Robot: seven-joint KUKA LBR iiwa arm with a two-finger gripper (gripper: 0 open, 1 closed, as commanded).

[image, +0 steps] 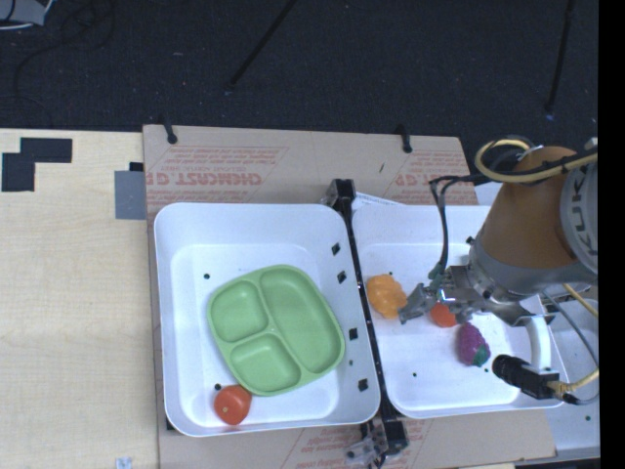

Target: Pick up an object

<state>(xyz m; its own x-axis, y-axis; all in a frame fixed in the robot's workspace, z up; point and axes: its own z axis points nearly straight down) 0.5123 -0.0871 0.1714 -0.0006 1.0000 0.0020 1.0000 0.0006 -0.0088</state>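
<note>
— Over the right bin (410,399), down low near its left side, is where the gripper (437,305) sits. Which step is this, would you say?

— The reach, or the very start of a grasp, as I judge it. Nothing has been lifted: every object lies on a bin floor.

— What lies close to the claw?

— An orange object (385,295) just to its left, a small red-orange piece (444,315) right at the fingertips, and a purple object with a green end (473,345) a little nearer and to the right.

— And the claw itself?

— It looks parted, dark fingers splayed, with the small red-orange piece at or just under them. Whether that piece is touched I cannot tell; it does not sit clearly between the fingers, so I would not call it held.

— The left bin?

— A green divided plate (275,328) in the left bin (186,262), and a red tomato-like ball (232,405) at the plate's near-left corner, well apart from the arm.

— What does the next move call for?

— Settling squarely over one object, probably the red-orange piece, closing firmly, then rising straight up without nudging the orange neighbour.
</note>
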